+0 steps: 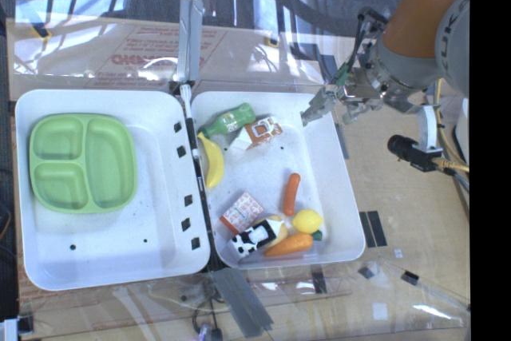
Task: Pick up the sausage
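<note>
Tool (315,112) hangs at the upper right corner of the right bin (339,172), near its rim, and whether it is open or closed cannot be made out from this slanted view; nothing is seen gripped. Below and left of it, well apart, the sausage (291,193) lies on the bin floor, a short reddish-orange piece tilted nearly upright in the view. Crowding is the main risk: a lemon (307,220) sits just beside the sausage's lower end, and a carrot (289,245) of nearly the same colour lies just below that, so a descent aimed slightly low could close on the wrong item or knock the lemon into the target. A small smooth round sausage may also roll or squirt out if pinched off-centre. Further off, the banana (211,161), green bottle (227,121) and small carton (242,212) pose little threat.
</note>
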Available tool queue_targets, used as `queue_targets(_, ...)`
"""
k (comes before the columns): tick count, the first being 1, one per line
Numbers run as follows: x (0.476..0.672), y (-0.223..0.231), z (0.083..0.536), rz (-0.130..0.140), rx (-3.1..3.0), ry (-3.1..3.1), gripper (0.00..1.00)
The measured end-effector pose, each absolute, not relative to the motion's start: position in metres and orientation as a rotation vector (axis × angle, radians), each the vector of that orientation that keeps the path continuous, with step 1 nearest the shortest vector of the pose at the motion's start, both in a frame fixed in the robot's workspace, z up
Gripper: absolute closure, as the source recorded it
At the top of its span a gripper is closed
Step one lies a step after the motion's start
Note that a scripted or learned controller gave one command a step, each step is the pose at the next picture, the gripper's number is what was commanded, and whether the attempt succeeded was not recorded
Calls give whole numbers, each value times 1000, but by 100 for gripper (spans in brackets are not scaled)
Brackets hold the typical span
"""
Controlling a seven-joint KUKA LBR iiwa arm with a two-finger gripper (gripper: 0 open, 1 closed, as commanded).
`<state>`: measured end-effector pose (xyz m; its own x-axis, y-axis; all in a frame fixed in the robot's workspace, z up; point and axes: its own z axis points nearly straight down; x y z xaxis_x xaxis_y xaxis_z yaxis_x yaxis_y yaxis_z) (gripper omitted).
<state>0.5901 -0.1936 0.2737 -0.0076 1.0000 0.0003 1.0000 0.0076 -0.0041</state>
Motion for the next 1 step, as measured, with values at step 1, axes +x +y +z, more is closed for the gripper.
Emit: queue_targets(1, 545, -202, 135, 3, -1923, -2479, 0)
